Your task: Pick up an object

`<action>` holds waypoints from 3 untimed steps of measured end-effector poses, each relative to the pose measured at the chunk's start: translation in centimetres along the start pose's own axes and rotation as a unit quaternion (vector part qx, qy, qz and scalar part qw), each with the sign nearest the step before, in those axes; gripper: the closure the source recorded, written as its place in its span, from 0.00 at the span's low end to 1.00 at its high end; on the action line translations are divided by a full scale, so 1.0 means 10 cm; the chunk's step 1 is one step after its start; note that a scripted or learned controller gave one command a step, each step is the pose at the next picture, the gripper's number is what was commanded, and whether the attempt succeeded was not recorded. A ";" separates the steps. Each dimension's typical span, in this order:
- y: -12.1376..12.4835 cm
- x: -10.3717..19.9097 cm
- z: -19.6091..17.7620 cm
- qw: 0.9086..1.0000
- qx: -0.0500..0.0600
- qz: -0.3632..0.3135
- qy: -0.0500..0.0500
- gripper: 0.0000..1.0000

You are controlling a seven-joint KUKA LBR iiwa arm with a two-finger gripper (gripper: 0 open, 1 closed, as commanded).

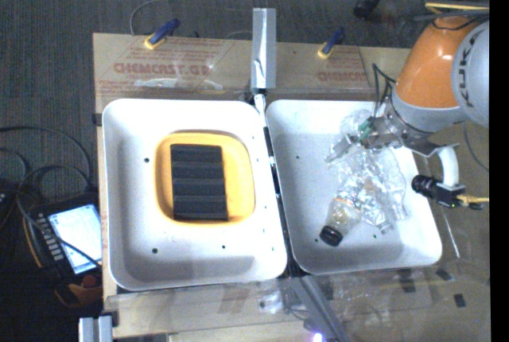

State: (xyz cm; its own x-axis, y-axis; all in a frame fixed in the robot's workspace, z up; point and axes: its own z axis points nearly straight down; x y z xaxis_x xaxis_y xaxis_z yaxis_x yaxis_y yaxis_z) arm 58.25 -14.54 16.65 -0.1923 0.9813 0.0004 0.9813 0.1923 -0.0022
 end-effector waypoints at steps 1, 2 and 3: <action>0.00 0.00 0.00 1.000 0.000 0.000 0.000 0.00; -0.02 -0.43 0.70 0.999 -0.004 -0.043 -0.001 0.00; 0.48 -0.80 0.75 1.000 -0.006 -0.029 0.002 0.00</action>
State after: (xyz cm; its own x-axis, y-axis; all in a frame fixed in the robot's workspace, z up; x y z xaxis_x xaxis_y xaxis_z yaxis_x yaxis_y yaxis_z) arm 64.46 -21.51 9.13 -0.2490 0.9685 0.0040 0.9685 0.2489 0.0103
